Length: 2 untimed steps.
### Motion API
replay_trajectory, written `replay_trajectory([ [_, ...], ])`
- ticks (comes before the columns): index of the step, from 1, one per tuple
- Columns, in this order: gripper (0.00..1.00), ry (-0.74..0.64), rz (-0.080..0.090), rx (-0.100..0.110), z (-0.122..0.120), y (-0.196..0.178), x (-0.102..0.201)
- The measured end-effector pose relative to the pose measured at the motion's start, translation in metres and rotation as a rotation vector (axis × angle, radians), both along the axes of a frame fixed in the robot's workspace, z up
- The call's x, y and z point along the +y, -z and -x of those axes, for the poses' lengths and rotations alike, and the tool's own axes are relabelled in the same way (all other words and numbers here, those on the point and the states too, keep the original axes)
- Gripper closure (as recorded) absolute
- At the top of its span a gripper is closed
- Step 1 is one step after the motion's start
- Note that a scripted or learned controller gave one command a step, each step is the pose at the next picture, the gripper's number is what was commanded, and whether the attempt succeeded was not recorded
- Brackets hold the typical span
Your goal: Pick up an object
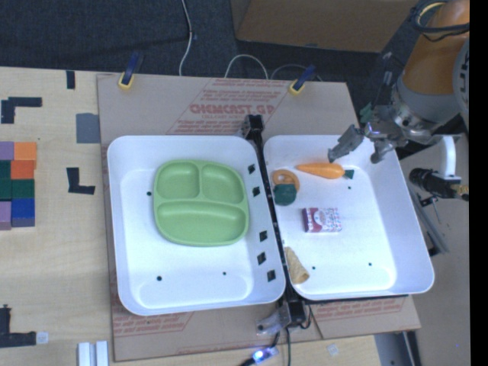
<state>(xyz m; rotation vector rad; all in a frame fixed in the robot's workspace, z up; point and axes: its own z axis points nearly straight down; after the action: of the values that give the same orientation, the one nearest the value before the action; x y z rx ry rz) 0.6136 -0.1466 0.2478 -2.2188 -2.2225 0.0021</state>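
Cone (pixel 296 266) at R bin's near edge; carrot (pixel 321 171) lies left-right, tip left; jaws (pixel 358 149) spread wide, empty.

Smooth white plastic bins (pixel 133 280), a matt green plastic-looking divided plate (pixel 201 203) left, brown cardboard sheet (pixel 229 105) beneath, printed red.
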Motion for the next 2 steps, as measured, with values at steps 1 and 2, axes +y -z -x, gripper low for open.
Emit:
replay_trajectory([
  [1, 0.0, 0.001, 0.0, 0.004, -0.004, 0.046, -0.004],
  [2, 0.0, 0.0, -0.001, 0.006, 0.001, 0.11, 0.002],
])
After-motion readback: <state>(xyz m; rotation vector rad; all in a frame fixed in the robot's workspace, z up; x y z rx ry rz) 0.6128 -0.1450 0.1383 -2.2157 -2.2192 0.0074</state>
